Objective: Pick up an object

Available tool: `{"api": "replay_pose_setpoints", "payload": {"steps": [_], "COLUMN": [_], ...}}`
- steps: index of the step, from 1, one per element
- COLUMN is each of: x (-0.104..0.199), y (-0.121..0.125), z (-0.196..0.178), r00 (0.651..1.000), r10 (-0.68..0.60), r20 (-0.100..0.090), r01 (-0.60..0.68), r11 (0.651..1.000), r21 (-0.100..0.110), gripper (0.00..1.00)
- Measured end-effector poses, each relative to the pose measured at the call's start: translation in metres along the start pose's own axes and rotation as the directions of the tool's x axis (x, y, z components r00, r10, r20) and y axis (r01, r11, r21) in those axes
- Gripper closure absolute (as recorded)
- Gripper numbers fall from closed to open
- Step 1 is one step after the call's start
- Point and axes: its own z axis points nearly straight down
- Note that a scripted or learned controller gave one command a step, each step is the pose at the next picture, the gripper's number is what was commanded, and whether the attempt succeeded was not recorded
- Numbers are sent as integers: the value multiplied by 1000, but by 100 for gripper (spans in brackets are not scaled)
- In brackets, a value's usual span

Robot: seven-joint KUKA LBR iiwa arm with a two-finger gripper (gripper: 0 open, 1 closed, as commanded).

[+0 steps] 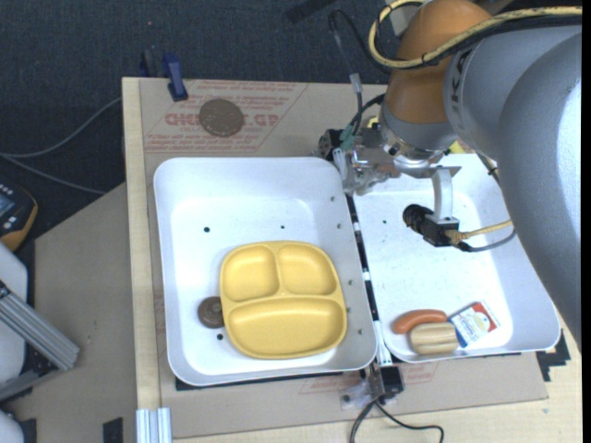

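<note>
nothing picked up yet. the jaws hang toward the surface's [277, 123] far edge, open or clenched i can't tell; sausage [418, 320] and yellow plate [282, 298] lie unlifted.

The grey arm [522, 100] bends in from the right, its gripper [367, 168] hanging low.

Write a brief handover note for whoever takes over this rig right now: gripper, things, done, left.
Gripper: at the far corner of the view-right bin, by the divider; state unclear.
Things: sausage, roll and packet lie at that bin's near edge; yellow plate and brown disc lie in the other bin.
Done: nothing lifted.
Left: choose a thing, descend, grasp, lift.
</note>
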Motion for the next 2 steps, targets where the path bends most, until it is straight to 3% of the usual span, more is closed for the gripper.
{"api": "replay_pose_setpoints", "payload": {"steps": [1,2], "x": [5,-97], "y": [38,42], "z": [0,-11], "r00": [1000,1000], "r10": [7,18], "r20": [1,7], "r01": [-7,-18], "r11": [1000,1000], "r21": [0,0], "gripper": [100,100]}}
